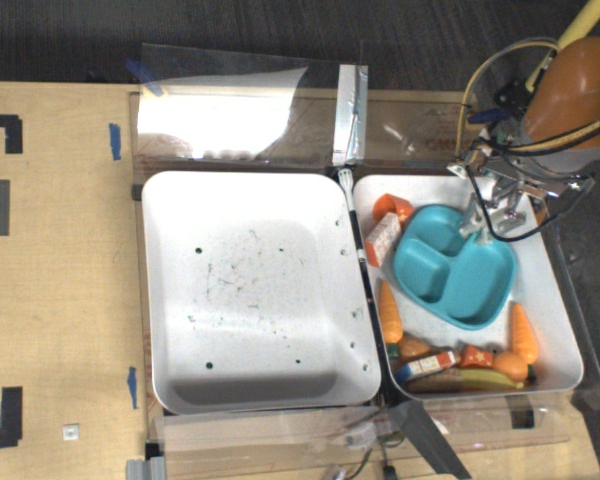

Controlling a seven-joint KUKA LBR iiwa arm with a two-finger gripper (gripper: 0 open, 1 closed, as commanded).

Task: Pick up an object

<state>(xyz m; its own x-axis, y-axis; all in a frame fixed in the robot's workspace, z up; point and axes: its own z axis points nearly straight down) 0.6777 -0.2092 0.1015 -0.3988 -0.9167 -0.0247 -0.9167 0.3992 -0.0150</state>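
Note:
The right bin (565,313) holds a heap of toy food. A teal divided dish (450,268) lies tilted on top at its middle. My gripper (483,218) hangs at the bin's back right, right at the dish's far rim; whether it touches the rim is unclear. An orange piece (392,206) and a white and red packet (382,236) lie left of the dish. One carrot (390,313) rests along the left wall and another carrot (523,333) along the right. A blue and white tube (430,364) and a yellow-green banana (485,378) sit at the front.
The left bin (245,288) sits beside the right one, a raised divider between them. A clear plastic sheet (230,113) and a metal bracket (348,118) stand behind the bins. Cables (500,88) loop near the arm's orange band (570,83).

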